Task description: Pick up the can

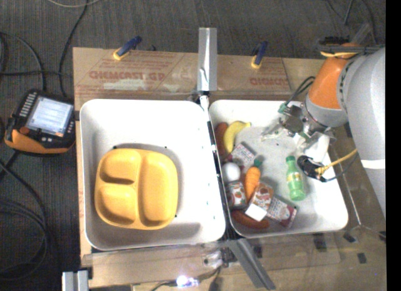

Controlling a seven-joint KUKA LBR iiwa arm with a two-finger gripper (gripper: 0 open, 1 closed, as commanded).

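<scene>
left bin [88, 158]: yellow tray [137, 187] | right bin [338, 217]: can [236, 194] wedged between egg [231, 171], carrot [252, 182], sausage [250, 221] | risk: grabbing neighbours, slipping | gripper [283, 124]: far corner, opening impossible to tell

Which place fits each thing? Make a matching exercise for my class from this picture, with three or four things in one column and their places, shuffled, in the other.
Things:
1. yellow divided plastic plate
2. yellow curved banana
3. green plastic bottle
4. orange toy carrot

Places:
A. right bin, far-left corner
B. right bin, right part, below the gripper
C. left bin
D. right bin, middle, between white egg and bottle

Pairs: 1-C, 2-A, 3-B, 4-D
</scene>
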